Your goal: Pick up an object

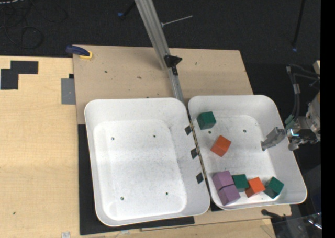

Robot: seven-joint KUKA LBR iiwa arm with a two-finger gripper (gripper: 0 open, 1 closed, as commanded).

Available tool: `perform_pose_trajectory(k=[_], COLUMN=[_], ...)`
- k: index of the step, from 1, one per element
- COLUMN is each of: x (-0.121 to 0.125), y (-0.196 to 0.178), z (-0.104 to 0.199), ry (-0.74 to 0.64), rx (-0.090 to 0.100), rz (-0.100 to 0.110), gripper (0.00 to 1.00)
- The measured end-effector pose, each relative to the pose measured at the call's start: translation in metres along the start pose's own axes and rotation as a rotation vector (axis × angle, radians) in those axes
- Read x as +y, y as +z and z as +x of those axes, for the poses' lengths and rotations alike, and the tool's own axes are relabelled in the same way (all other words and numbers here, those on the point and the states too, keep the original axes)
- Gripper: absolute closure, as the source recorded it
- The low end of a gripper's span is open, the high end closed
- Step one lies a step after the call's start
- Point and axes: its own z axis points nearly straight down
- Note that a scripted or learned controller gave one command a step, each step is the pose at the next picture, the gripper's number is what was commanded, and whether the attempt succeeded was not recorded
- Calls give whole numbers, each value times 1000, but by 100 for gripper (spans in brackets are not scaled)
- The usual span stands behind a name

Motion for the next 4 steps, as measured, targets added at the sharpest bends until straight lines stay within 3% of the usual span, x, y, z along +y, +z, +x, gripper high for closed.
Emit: perform_pose_trajectory(k=[1,2,3,4], x=[1,0,1,2], y=[-2,58,117,156], z=[-1,-8,2,3], ry=[2,1,2,4], rx=[-1,0,1,-1], rz=[-5,1,2,-6], gripper=[0,0,0,0])
